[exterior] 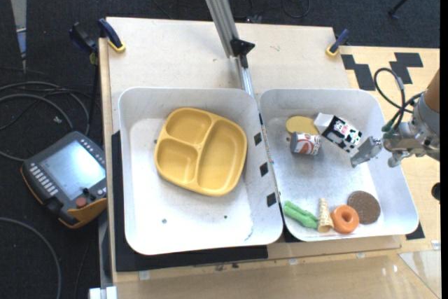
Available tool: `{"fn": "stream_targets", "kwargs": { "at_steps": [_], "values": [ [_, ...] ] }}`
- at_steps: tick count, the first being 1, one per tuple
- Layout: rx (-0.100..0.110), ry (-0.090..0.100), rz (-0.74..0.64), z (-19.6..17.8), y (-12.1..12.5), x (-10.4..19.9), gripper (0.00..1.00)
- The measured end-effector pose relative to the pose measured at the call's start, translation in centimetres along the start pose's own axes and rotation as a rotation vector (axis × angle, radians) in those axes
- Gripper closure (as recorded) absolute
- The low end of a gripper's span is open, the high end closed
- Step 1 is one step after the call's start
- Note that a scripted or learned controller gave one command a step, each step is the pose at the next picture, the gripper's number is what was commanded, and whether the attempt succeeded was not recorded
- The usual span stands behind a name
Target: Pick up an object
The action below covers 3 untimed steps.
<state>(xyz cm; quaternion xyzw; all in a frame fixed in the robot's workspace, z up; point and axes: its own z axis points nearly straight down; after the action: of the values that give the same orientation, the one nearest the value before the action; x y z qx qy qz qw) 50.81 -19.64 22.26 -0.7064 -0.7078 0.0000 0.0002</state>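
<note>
Two white bins are being viewed from above. The left bin (pixel 140 220) is holding a yellow divided plate (pixel 201 150). The right bin (pixel 395 199) is holding a can (pixel 306 143), a yellow disc (pixel 301 124), a carton (pixel 339 131), a cookie (pixel 364 206), a donut (pixel 345 218), a cone (pixel 324 215) and a green toy (pixel 299 213). The gripper (pixel 381 153) is being held over the right bin's right side, fingers apart, nothing gripped.

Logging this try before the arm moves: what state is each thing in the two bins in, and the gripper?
Yellow divided plate: upright in the left bin, compartments bare.
Small can: lying on its side.
Black-and-white carton: tipped over, beside the can.
Yellow disc: flat, partly behind the can.
Brown cookie: flat.
Orange ring: flat.
Green piece: lying down.
Gripper: over the right bin's edge, holding nothing.
</note>
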Motion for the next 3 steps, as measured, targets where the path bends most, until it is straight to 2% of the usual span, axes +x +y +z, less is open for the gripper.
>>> {"fn": "stream_targets", "kwargs": {
  "at_steps": [1,2,3],
  "values": [
    [0.000,0.000,0.001,0.0,0.0,0.0,0.00],
    [0.006,0.001,0.003,6.1,-0.3,-0.6,0.00],
    [0.004,0.001,0.002,10.4,-0.3,-0.4,0.00]
  ]
}}
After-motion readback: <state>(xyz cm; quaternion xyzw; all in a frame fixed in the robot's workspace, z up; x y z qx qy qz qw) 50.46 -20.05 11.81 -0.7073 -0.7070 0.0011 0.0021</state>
